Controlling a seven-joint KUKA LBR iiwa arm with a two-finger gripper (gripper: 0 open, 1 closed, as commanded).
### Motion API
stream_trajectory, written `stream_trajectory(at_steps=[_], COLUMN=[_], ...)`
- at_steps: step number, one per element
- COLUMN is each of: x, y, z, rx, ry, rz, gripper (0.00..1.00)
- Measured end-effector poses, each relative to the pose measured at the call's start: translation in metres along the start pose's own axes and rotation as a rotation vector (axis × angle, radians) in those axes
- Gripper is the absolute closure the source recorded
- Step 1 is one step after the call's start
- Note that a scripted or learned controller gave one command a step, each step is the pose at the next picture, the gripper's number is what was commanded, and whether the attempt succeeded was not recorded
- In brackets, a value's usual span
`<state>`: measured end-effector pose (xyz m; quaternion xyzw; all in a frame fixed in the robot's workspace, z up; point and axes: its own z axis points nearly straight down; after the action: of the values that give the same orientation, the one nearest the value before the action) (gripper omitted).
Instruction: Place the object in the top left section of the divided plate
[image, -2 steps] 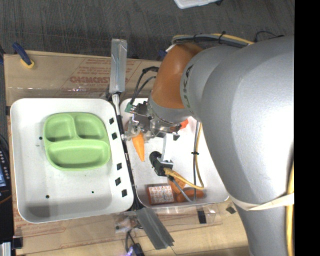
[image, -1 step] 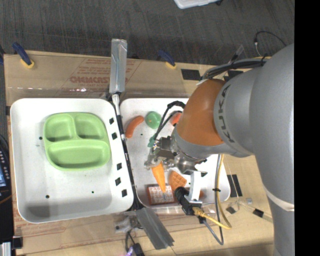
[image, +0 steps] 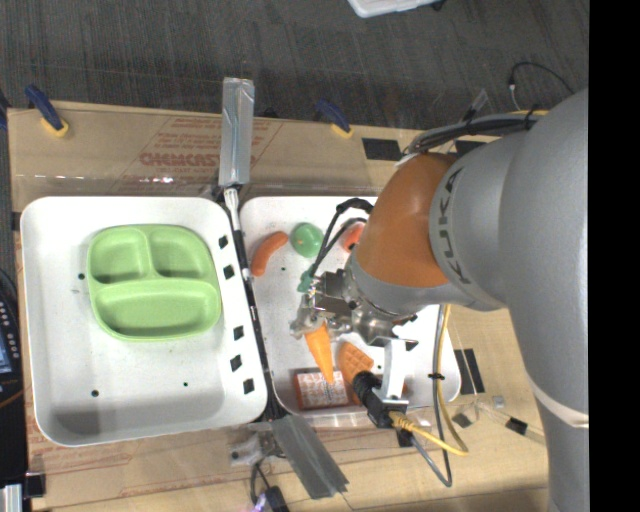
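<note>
The green divided plate (image: 153, 281) lies in the left bin (image: 60, 400), with two small sections at the top and one wide section below; all three look bare. My gripper (image: 312, 308) is down in the right bin (image: 285, 215), at the upper end of an orange carrot-shaped piece (image: 320, 357) that points toward the bin's front. The arm's wrist hides most of the gripper, so I cannot say whether it touches the carrot.
The right bin also holds an orange sausage-like piece (image: 266, 252), a green rounded piece (image: 307, 238), another orange piece (image: 356, 358) and a red-brown box (image: 318, 390) at the front. The arm's orange band (image: 420, 225) covers the bin's right half.
</note>
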<state>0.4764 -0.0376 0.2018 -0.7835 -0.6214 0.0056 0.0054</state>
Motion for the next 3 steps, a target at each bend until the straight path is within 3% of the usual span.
stream_trajectory(at_steps=[1,2,3], x=[-0.01,0.02,0.071], y=[0.002,-0.004,0.072], z=[0.013,0.013,0.013], rx=[-0.004,-0.008,-0.006], ry=[0.002,0.003,0.001], rz=[0.361,0.435,0.414], gripper=[1.0,1.0,1.0])
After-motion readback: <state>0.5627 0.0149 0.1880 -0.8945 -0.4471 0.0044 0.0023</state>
